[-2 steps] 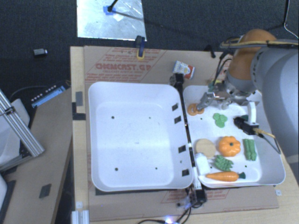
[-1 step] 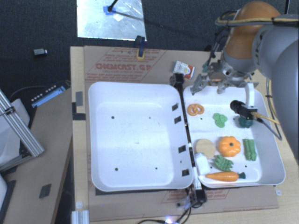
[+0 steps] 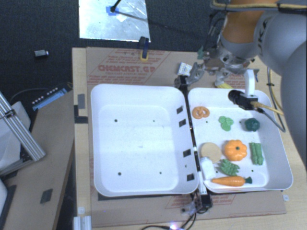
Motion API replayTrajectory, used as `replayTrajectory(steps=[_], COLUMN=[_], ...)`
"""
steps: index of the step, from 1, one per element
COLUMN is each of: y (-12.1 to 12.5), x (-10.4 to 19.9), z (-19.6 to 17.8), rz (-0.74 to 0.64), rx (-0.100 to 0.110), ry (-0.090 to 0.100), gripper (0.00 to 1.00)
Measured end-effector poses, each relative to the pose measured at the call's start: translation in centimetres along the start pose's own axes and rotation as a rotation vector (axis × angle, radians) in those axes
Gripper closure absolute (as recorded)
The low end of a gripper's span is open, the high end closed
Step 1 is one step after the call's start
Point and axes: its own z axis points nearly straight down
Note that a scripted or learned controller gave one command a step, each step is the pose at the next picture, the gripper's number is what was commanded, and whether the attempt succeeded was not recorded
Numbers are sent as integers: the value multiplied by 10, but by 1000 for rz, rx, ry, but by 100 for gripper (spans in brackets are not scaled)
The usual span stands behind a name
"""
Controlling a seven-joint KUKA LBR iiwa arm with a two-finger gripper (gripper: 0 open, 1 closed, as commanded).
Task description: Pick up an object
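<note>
My tool (image 3: 233, 66), grip state unclear to me, hangs at upper right; the pretzel (image 3: 200, 112) lies below-left of it in the right bin (image 3: 283, 169).

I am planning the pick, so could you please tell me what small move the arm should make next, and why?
Probably bring the gripper forward and down over the right bin. The gripper sits at that bin's far edge, above the toys. The pretzel lies nearest it, apart from the other toys, so it looks the easiest target.
</note>
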Motion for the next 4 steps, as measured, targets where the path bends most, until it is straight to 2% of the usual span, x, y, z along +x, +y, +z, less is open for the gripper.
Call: replayTrajectory(steps=[1, 2, 3, 4], y=[0, -23, -17, -66], x=[-4, 56, 126, 142], z=[-7, -129, -204, 39], rz=[1, 0, -1, 9], rx=[3, -2, -1, 22], ry=[-3, 1, 1, -4], gripper=[100, 100, 100, 100])
